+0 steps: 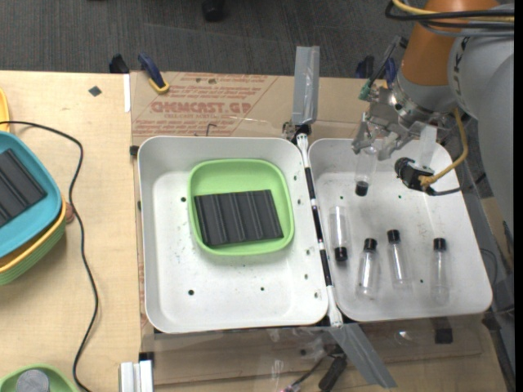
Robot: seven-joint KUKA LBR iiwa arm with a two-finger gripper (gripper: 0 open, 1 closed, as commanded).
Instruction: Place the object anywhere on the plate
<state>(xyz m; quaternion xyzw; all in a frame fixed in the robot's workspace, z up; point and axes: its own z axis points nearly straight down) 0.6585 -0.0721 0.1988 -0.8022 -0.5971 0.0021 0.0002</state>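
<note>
Capped vial (361, 172) hangs upright in gripper (369, 146), above right bin (466, 243)

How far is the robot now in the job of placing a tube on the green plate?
Nothing looks done yet: the green plate in the left bin bears only its dark ridged insert. In hand: the gripper holds one clear tube upright above the right bin. Left: carry it to the plate and release. Four more tubes lie in that bin.
</note>
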